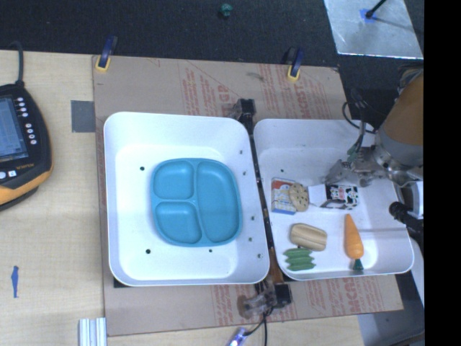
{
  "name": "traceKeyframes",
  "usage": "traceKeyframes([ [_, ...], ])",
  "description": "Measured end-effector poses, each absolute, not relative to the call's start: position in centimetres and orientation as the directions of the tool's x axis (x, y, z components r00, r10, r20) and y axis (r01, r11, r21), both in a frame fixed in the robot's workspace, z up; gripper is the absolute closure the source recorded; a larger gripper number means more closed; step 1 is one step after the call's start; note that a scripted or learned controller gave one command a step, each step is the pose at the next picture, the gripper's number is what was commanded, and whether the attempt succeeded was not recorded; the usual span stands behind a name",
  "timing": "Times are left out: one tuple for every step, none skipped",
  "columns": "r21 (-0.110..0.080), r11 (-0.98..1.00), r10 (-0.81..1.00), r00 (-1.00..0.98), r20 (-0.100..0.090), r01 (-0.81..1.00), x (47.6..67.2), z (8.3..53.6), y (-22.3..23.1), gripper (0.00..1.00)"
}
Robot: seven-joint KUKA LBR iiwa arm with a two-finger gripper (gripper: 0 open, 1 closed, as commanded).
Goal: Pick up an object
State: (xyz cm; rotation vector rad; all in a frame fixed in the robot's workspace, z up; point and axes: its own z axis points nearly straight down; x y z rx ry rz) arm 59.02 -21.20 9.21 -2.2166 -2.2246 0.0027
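In the right-hand bin I see the gripper low over the upper middle of the floor, reaching in from the right with the grey arm and its orange band behind it. Its tip sits just above a small black-and-white carton, close to touching, but I cannot tell whether the fingers are wide or closed, nor whether anything sits between them.

To the left of that carton lies a flat packet with a cookie-like piece beside it. Below these rest a tan bread roll and, just under it, a green pea pod. An orange carrot lies upright to the right of the roll, near the bin's lower rim.

The left bin holds a blue divided plate, lying flat near its middle. A teach pendant rests on the surface at far left.
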Motion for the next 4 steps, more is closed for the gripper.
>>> traceKeyframes([
  [-0.003, 0.005, 1.000, -0.005, 0.000, 1.000, 59.0, 10.2, -21.3, 1.00],
  [-0.003, 0.006, 1.000, -0.006, -0.001, 1.000, 59.0, 10.2, -21.3, 0.00],
  [-0.005, 0.005, 1.000, -0.005, 0.001, 1.000, 49.9, 9.1, -18.9, 0.00],
  [-0.002, 0.003, 1.000, -0.003, 0.000, 1.000, 55.5, 9.2, -21.2, 0.00],
])
